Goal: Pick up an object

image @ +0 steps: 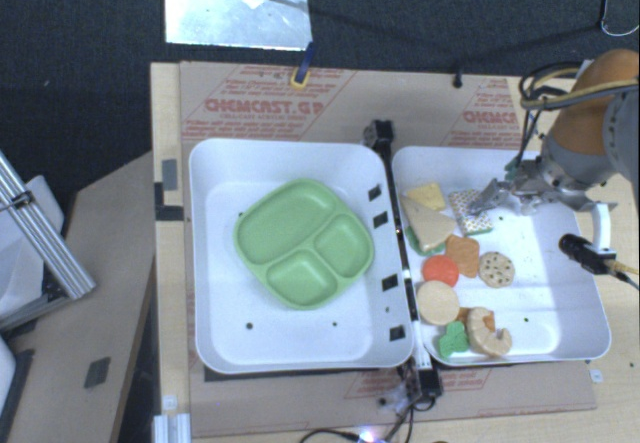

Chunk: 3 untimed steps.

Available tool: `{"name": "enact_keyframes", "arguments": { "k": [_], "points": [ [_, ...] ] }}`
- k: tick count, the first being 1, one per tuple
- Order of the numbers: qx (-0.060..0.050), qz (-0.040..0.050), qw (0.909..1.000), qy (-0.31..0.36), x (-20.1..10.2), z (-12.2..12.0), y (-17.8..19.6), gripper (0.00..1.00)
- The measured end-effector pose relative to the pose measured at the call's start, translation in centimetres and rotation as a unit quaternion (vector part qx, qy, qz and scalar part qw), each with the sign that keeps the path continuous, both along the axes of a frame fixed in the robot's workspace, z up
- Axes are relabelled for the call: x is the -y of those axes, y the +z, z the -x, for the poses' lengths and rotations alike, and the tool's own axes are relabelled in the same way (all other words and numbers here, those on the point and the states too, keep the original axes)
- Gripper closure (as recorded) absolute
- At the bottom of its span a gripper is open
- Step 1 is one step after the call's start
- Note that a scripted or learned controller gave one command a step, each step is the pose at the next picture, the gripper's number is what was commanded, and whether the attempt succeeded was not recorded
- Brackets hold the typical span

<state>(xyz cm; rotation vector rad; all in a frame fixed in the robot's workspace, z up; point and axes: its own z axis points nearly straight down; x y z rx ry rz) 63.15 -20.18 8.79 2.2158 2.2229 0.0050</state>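
Gripper (490, 198) low in right bin (580, 331), over patterned pad (470, 211) beside cheese wedge (428, 223). Finger spacing unreadable, cannot tell if anything held. Risk: crowded food toys, pinch slips or nudges neighbour.

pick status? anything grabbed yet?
Done: arm has reached over the right bin, gripper low beside the speckled cracker. In hand: nothing seen between the fingers. Left: the grasp and lift; the food pieces, such as the cookie, lie in the bin.

Probably lab: bench (250, 96), white bins (215, 231)
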Motion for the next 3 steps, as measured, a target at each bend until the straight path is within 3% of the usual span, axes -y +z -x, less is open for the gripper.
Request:
{"name": "enact_keyframes", "arguments": {
  "k": [1,3],
  "points": [
    [0.005,0.0005,1.0,0.002,-0.1,-0.3,1.5,1.0],
    [0.001,0.0013,1.0,0.0,-0.1,-0.8,11.8,1.0]
  ]
}}
